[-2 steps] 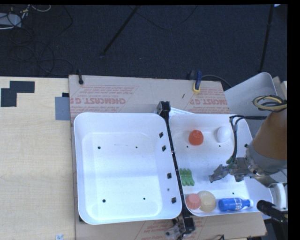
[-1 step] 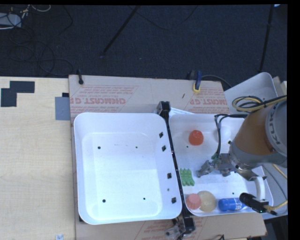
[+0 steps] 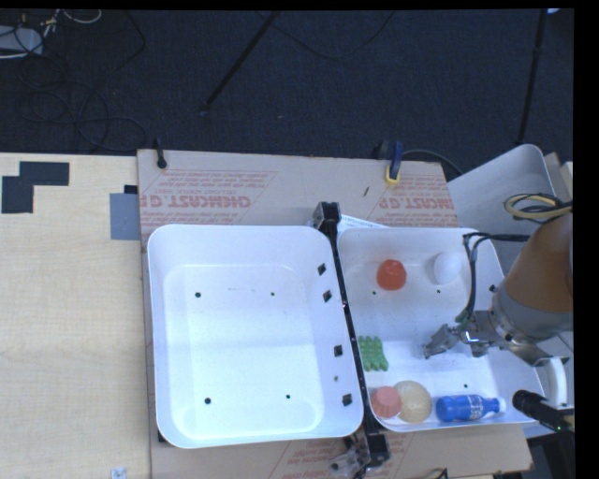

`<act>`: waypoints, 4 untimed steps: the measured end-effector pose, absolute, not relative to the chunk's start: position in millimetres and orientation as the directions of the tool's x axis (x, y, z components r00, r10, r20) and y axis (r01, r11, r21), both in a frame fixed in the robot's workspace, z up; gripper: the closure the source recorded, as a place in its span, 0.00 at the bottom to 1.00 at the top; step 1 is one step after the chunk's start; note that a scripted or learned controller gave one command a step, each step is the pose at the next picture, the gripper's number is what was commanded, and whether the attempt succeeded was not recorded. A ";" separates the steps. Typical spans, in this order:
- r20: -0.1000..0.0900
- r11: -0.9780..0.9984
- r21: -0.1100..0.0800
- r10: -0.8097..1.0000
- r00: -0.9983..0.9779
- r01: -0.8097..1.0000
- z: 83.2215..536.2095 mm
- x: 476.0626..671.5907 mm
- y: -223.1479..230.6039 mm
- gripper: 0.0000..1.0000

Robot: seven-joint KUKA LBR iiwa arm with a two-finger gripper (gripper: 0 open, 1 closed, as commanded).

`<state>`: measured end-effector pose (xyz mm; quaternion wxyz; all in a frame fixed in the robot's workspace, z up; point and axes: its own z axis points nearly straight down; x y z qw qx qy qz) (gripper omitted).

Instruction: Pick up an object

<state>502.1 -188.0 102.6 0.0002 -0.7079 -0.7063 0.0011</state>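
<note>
One blue bottle (image 3: 468,407) lying flat, long axis left-right, cap seemingly rightward, claw (image 3: 447,341) above, grip state unclear.

This is a robot lab or test room. Two white bins (image 3: 245,253) sit on a sheet of printed cardboard (image 3: 281,192) over a pale wooden bench (image 3: 65,318). Loose cables (image 3: 56,23) trail across dark carpet (image 3: 281,84) behind, and a clamp (image 3: 394,166) pins the cardboard's far edge.
</note>
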 end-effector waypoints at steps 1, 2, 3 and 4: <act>0.002 0.005 -0.002 1.000 -0.005 1.000 86.4 538.7 -135.7 0.00; -0.002 0.003 0.005 1.000 -0.003 1.000 88.3 619.6 -153.8 0.00; 0.000 -0.005 -0.007 1.000 0.005 1.000 87.5 543.2 -216.8 0.00; 0.001 -0.001 -0.003 1.000 0.001 1.000 97.9 546.4 -215.0 1.00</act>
